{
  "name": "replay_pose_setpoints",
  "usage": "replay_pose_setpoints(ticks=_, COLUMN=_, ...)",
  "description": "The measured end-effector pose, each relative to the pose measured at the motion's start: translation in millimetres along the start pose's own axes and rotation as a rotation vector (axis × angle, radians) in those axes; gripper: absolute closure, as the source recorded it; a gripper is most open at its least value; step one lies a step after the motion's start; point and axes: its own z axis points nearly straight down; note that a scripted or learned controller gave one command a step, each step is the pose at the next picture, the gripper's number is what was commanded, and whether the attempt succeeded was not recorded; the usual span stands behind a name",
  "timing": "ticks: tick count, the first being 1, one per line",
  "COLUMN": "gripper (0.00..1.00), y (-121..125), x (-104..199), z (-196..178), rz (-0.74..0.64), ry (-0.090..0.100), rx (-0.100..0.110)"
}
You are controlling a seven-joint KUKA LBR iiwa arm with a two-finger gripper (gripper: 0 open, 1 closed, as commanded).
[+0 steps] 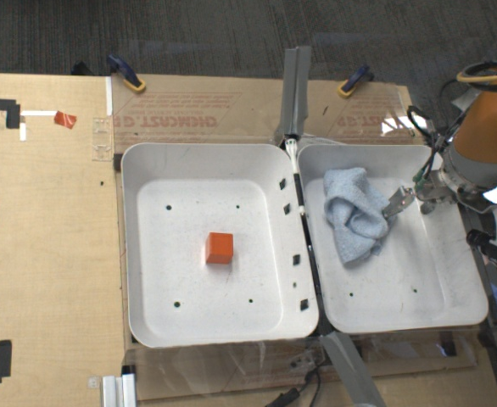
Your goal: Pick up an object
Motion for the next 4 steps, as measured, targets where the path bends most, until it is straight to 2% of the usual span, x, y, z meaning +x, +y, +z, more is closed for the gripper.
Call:
replay_pose_setpoints(ticks=1, gripper=1.0, y=0, x=-2, z=-10, rz=0.003, ry=-0.006, rx=-0.002)
replay_pose_setpoints(ticks=2, gripper=1.0, y=58, x=-14, z=-76, rz=-0.073, ry=-0.011, rx=-0.001)
replay_pose_setpoints(ticks=3, gripper=1.0, y=67, x=65, z=-89, rz=-0.267, ry=-0.009, rx=0.003)
replay_pose_setpoints(ticks=4, gripper=1.0, y=62, x=125, z=-98, rz=-0.279, ry=-0.009, rx=0.003)
